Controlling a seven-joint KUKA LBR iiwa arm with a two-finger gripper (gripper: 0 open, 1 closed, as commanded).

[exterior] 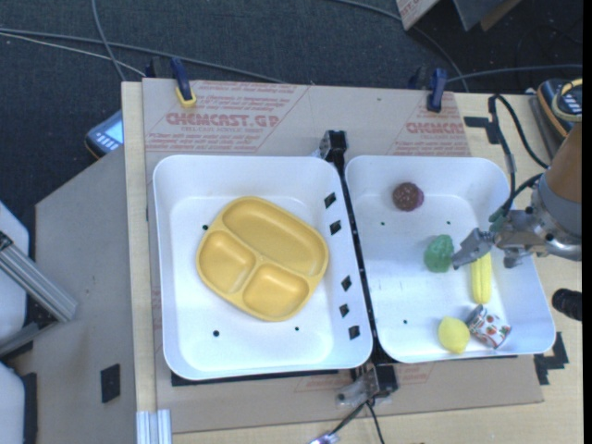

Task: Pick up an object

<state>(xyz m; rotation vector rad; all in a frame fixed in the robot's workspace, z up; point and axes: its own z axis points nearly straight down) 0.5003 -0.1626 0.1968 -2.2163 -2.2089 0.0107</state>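
The right bin (416, 322) holds several small things: a dark reddish ball (407, 195) at the back, a green lumpy object (438, 252) in the middle, a long yellow piece (481, 280) like a banana, a yellow lemon (453, 334) and a small patterned packet (489, 326) at the front. My gripper (489, 251) reaches in from the right and hangs open just over the upper end of the long yellow piece. One fingertip (468, 247) sits right beside the green object. Nothing is held between the fingers.
The left bin (180, 322) holds a yellow divided plate (263, 257). A black divider with clips (344, 248) runs between the two bins. Blue clamps (182, 81) sit at the board's back edge. The grey arm (564, 192) covers the right bin's right rim.
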